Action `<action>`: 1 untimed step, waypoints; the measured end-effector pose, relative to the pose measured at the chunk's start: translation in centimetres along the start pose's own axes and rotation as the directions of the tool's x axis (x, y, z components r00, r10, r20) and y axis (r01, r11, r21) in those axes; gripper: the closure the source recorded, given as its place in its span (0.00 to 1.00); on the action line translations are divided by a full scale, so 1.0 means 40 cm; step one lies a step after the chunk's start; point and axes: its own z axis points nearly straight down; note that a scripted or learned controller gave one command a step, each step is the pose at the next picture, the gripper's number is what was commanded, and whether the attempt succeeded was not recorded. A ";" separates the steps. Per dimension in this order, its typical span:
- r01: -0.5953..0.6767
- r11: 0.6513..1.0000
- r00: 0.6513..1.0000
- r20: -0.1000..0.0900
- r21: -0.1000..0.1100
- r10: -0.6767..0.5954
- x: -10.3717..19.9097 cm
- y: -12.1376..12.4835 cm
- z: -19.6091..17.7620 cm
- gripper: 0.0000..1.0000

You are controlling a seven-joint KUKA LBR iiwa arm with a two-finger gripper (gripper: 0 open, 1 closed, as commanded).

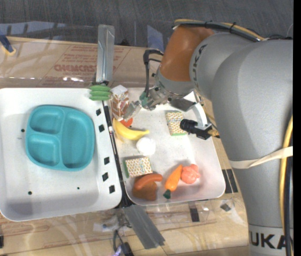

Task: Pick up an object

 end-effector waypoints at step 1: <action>0.064 0.998 0.998 0.001 -0.005 -0.064 0.016 -0.050 0.046 0.00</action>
